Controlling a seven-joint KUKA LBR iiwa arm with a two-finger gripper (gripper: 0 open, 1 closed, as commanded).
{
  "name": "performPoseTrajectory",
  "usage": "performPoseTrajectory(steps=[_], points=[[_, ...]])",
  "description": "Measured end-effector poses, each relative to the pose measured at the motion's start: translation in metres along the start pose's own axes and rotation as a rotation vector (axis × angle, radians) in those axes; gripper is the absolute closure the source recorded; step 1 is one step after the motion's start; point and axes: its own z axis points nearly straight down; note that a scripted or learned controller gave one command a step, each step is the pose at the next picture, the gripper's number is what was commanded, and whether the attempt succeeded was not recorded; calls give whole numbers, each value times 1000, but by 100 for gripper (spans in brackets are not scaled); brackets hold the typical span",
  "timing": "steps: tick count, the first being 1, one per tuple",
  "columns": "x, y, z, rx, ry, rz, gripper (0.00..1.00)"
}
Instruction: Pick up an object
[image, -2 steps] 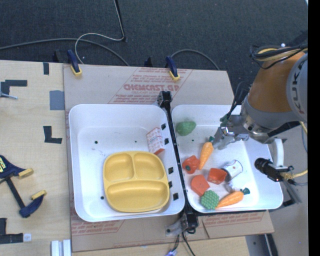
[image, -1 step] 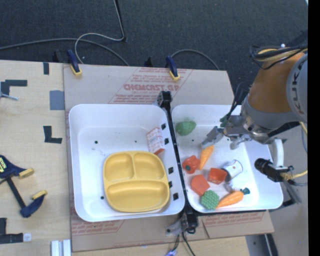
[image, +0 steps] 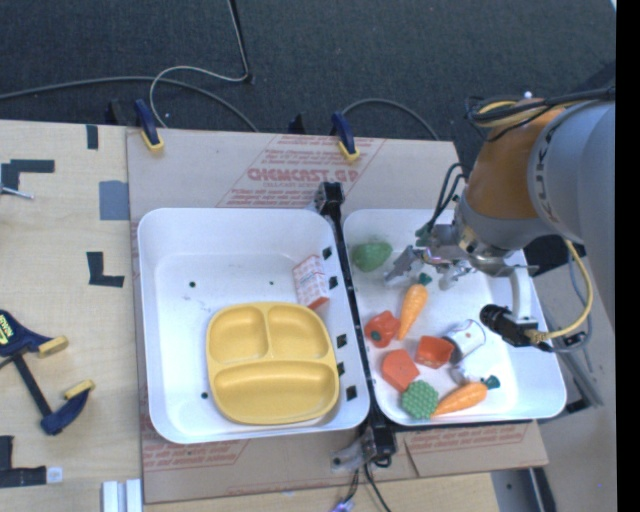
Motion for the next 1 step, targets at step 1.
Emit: performPoseTrajectory(steps=[1], points=[[-24,18,80,-6,-1,0,0]])
